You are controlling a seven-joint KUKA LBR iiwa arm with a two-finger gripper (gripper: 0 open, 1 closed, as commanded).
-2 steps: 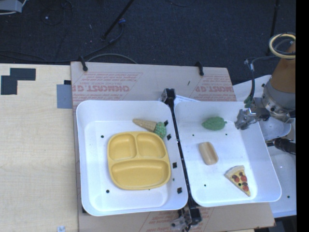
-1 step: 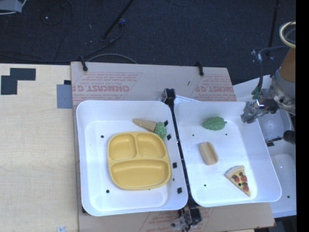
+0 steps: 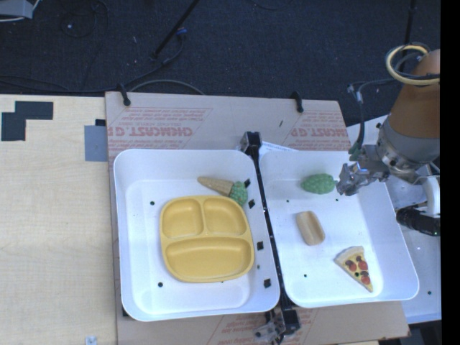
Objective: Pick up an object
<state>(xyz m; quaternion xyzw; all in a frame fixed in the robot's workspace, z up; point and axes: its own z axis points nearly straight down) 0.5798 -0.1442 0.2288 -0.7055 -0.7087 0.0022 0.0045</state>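
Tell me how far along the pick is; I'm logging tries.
Nothing looks lifted yet. The hand sits low in the right bin, next to the green toy, so an approach seems under way. The grasp and lift remain. The bread piece and pizza slice lie untouched.

Tool [image 3: 348, 180] hovers beside green toy [image 3: 318, 184] in right bin [image 3: 402, 279].

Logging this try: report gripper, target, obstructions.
Gripper low in right bin, beside green lumpy toy; nothing seen between fingers. Bread piece and pizza slice lie apart, nothing blocking.
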